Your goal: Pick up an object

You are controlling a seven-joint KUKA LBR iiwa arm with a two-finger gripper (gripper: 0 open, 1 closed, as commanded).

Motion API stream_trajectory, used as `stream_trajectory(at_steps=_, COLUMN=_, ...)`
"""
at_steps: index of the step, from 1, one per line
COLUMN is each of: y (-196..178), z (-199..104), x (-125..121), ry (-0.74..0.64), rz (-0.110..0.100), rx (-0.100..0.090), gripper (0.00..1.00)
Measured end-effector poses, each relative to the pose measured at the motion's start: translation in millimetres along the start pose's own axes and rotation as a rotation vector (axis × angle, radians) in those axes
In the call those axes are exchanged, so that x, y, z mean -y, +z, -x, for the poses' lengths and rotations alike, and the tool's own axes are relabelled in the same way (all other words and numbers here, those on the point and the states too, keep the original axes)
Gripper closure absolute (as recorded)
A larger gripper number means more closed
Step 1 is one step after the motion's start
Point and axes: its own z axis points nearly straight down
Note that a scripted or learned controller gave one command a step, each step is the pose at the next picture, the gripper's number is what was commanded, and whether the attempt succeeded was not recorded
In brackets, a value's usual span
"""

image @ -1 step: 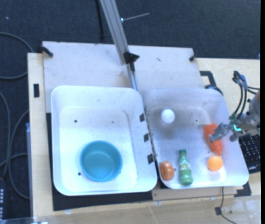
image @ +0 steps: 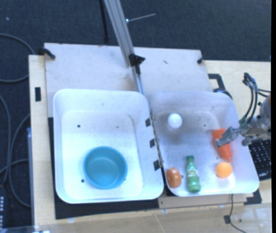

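- The carrot (image: 224, 148), an orange stick, lies at the right side of the right bin (image: 196, 106), right of frame centre, running up and down the frame.
- The claw (image: 227, 136) sits at the carrot's upper end, its grey tip over or touching it; whether it is wide or narrow cannot be told, and no hold on the carrot can be made out.
- The arm (image: 259, 123) enters from the right edge at mid height, with dark cables curling above it.
- Just below the carrot rests an orange ball (image: 223, 170), near the bin's lower right corner.
- A green bottle (image: 192, 174) lies lower centre in the same bin, its cap toward the top of the frame.
- Just left of the bottle sits a brown-orange round thing (image: 173, 177), against the bin's lower left wall.
- A white ball (image: 175, 121) rests in the upper left part of the right bin, well apart from the rest.
- The left bin (image: 70, 106) fills the centre-left of the frame and holds a blue bowl (image: 105, 167) in its lower part.
- Both bins sit on the bench (image: 89, 67).
- A metal rail (image: 118, 23) slants from the top of the frame down to between the bins.
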Motion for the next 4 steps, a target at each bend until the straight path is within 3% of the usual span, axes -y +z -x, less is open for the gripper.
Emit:
stream_trajectory(at_steps=1, y=65, z=0, x=0, ry=0.005, rz=-0.007, rx=0.002, gripper=0.0)
stream_trajectory(at_steps=2, y=101, z=8, x=-5, ry=0.003, rz=0.024, rx=0.013, gripper=0.0)
stream_trajectory(at_steps=3, y=111, z=12, x=-14, ry=0.005, rz=0.029, rx=0.012, gripper=0.0)
stream_trajectory(at_steps=4, y=99, z=13, x=-15, ry=0.009, rz=0.036, rx=0.014, gripper=1.0)
